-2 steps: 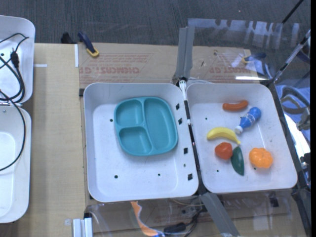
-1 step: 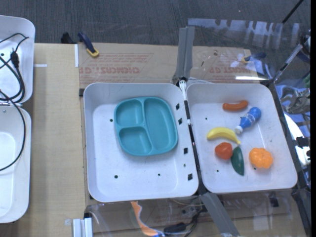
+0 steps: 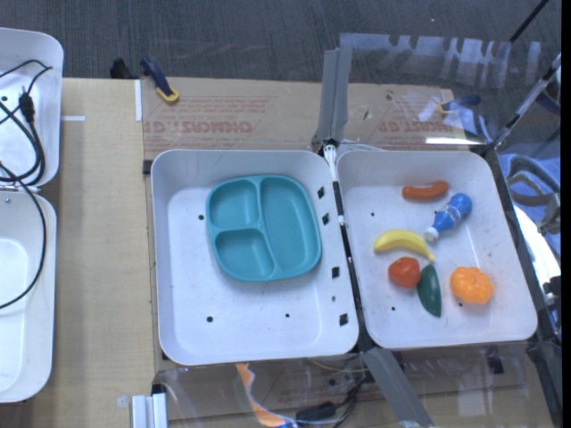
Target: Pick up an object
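Note:
The right bin (image 3: 500, 328) holds several toy foods. A brown sausage (image 3: 425, 191) lies near its far side. A blue and white bottle (image 3: 449, 215) lies tilted just below it. A yellow banana (image 3: 402, 242) rests in the middle, with a red tomato (image 3: 404, 272) under it and a dark green pepper (image 3: 430, 291) touching the tomato's right side. An orange (image 3: 471, 286) sits apart at the right. In the left bin (image 3: 178, 328) a teal divided plate (image 3: 264, 227) lies flat.
Cardboard (image 3: 232, 119) covers the bench behind the bins, with a blue and yellow clamp (image 3: 159, 81) on it. White trays with black cables (image 3: 22, 150) stand at the far left. A grey divider post (image 3: 334, 96) rises between the bins.

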Tool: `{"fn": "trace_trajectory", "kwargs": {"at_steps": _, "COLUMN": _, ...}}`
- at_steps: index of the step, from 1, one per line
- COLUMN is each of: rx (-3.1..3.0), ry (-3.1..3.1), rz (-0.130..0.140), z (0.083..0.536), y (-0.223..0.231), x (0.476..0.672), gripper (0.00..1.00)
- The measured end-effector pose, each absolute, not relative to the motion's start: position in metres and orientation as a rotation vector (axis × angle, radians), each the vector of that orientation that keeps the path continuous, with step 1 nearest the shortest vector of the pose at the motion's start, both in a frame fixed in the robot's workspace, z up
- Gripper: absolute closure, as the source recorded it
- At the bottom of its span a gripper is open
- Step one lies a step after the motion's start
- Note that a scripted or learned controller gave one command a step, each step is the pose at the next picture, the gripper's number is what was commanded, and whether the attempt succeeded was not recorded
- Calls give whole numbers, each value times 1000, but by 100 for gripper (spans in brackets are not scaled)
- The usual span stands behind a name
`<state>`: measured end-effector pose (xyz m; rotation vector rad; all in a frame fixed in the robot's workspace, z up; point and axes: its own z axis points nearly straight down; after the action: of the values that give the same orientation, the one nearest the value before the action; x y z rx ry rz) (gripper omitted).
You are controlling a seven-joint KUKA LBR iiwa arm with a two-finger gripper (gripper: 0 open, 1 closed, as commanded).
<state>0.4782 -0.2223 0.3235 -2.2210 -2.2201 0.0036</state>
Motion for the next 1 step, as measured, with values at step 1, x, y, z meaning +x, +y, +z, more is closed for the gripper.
{"fn": "trace_trajectory", "kwargs": {"at_steps": 1, "rx": -2217, "ry": -2225, "rz": 4, "z": 307, "y": -222, "x": 538, "gripper": 100}}
